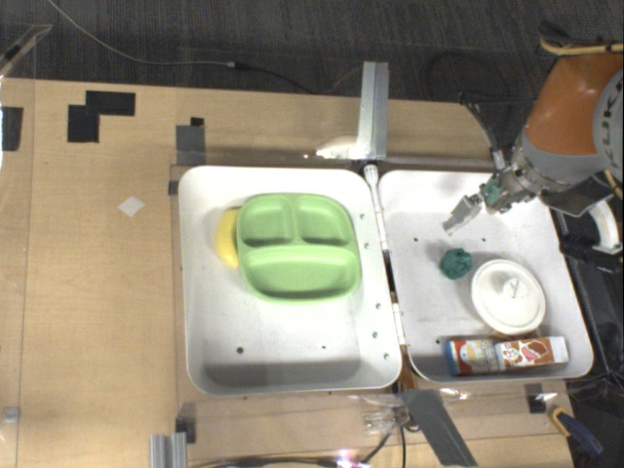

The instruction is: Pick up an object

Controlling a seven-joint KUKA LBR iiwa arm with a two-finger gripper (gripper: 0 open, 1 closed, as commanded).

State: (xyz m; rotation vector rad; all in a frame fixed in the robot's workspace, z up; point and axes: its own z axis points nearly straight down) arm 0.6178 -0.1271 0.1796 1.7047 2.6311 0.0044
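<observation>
Pale wooden bench (88, 291) under dark carpet at the top, and on it my two shallow white bins side by side. My left-hand white bin (210, 359) carries a light green plastic divided tray (294, 246), three compartments, lying flat toward the bin's far half; a yellow rounded object (226, 238) pokes out from under the tray's left edge, mostly hidden.

My right-hand white bin (424, 339) has three things in its near half — a small dark green crumpled lump (455, 262), a round white bowl-like dish (508, 295) just beside it to the right, and a long tube with a blue cap and red-and-white label (506, 353) lying flat along the near wall.

My grey arm with its orange band (570, 115) comes in from the right. My two-finger gripper (466, 213) hangs over the far part of the right bin, fingers angled down-left, with nothing between them. Whether they are parted or pressed together I cannot tell. It is apart from the green lump, which lies just nearer the camera.
</observation>
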